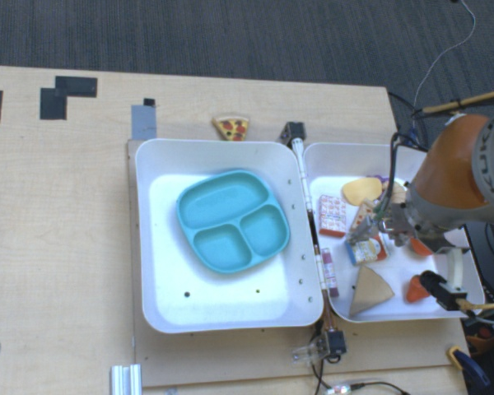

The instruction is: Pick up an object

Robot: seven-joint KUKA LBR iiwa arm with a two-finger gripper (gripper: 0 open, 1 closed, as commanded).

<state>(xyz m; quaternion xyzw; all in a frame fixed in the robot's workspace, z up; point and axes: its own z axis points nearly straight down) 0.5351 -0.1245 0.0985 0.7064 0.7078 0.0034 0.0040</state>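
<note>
Hanging low inside the right bin (354,158), the gripper (369,230) sits near the bin's middle. Its tip is lost in clutter, so whether the claw is apart or closed cannot be told, and nothing can be seen held in it.

- Directly below the gripper and touching or just beside it is a small blue-and-white packet (367,252), the nearest pickable object.
- To its left, a pink-and-white printed card (332,215) lies flat.
- Above it, toward the bin's far wall, is a yellow rounded piece (361,191).
- Below the packet, a tan wedge (370,291) rests near the front wall.
- Beside the wedge on the right is an orange-red piece (417,289).
- A slim purple-and-white stick (328,271) lies along the bin's left wall.

The arm's orange band (447,171) is above the bin's right side.

The left bin (160,245) holds a turquoise divided plate (233,220) with three compartments, set at a tilt.

On the bench (58,245) just behind the left bin lies a toy pizza slice (230,127).
</note>
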